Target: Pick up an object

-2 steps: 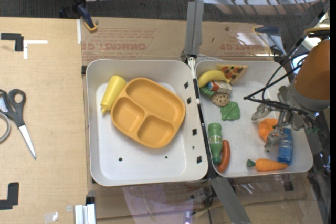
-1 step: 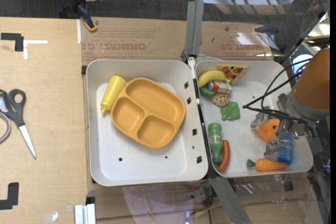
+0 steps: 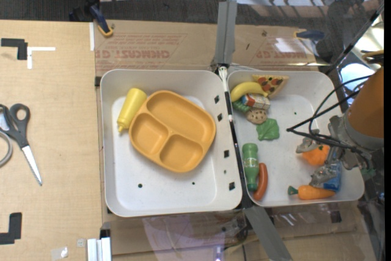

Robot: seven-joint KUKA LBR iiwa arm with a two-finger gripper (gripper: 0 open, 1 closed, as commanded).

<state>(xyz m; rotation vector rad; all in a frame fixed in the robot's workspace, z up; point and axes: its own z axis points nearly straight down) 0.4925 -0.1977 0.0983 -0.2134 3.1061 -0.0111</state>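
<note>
A: What takes up the most room on the bench?

B: The two white bins. The left bin (image 3: 122,192) carries a yellow divided tray (image 3: 173,130), set at a slant, with a yellow bottle (image 3: 129,108) lying against its upper left edge. The right bin (image 3: 293,122) holds the smaller toys.

A: And the arm?

B: The arm (image 3: 369,110) comes in from the right, low over the right bin's lower right corner. The gripper (image 3: 330,171) points down among the toys there. Whether it is wide, narrow or holding something, I cannot tell; wrist and cables blur that spot.

A: What lies near it?

B: An orange round fruit (image 3: 316,156) just to its left, a carrot (image 3: 313,192) below it along the bin's near wall, and a small blue thing (image 3: 333,183) right at the tip.

A: Further off?

B: A green bottle (image 3: 250,165) and a red sausage (image 3: 261,181) side by side near the divider, a green leaf (image 3: 268,129), a banana (image 3: 246,90), a pizza slice (image 3: 271,84). On the bench at left, scissors (image 3: 23,139).
</note>
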